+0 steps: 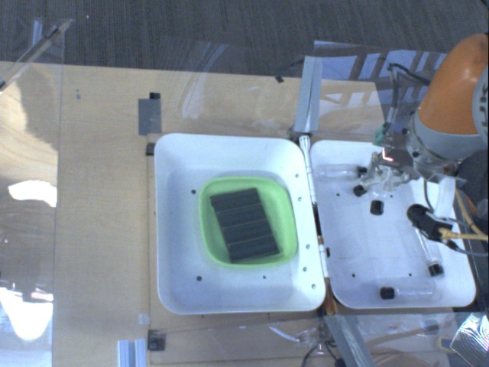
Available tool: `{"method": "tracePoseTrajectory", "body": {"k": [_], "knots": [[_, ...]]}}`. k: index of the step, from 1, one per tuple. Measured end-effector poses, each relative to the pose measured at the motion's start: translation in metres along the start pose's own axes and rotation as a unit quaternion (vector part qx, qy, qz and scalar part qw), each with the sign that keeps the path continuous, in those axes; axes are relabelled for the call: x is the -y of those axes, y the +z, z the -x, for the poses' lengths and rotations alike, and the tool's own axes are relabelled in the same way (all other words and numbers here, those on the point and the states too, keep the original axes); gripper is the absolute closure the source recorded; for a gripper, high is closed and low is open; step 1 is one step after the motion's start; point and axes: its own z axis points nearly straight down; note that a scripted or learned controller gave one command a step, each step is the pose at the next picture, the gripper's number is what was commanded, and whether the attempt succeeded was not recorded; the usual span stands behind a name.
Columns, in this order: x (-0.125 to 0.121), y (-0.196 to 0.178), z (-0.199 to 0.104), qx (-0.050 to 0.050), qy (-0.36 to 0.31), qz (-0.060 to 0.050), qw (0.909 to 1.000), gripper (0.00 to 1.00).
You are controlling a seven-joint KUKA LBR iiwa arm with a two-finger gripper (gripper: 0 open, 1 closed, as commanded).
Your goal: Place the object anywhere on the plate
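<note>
- Bench (84, 228): a pale wooden surface seen from above at a slant, bearing two shallow white bins side by side, their inner rims touching near the middle of the view.
- Left white plastic bin (172, 228): holds a light green, square plate with rounded corners (208, 228), set roughly at the centre of the bin floor.
- Dark grey, ribbed rectangular block (244, 225): lies flat on the green plate, turned slightly out of line with the plate's edges and wholly within its rim; this is the task's thing, and it is well apart from the arm.
- Right white plastic bin (374, 258): its floor carries a few small dark pieces, one near the front edge and others near the back left.
- Grey arm with an orange band (454, 90): enters from the right and hangs over the back of the right bin.
- Two-finger gripper (380, 176): sits low over the back left part of the right bin; whether its jaws are open or closed cannot be told, as that spot is too small and cluttered.
</note>
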Motion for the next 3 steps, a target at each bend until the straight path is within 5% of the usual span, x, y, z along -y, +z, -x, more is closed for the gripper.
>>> {"method": "tracePoseTrajectory", "body": {"k": [1, 2, 3], "knots": [[0.000, 0.000, 0.000, 0.000, 0.000, 0.000, 1.0000, 0.00], [0.008, -0.050, 0.099, 0.001, 0.157, 0.002, 0.9875, 0.00], [0.008, -0.153, 0.108, 0.001, 0.257, 0.004, 0.9663, 0.00]]}}
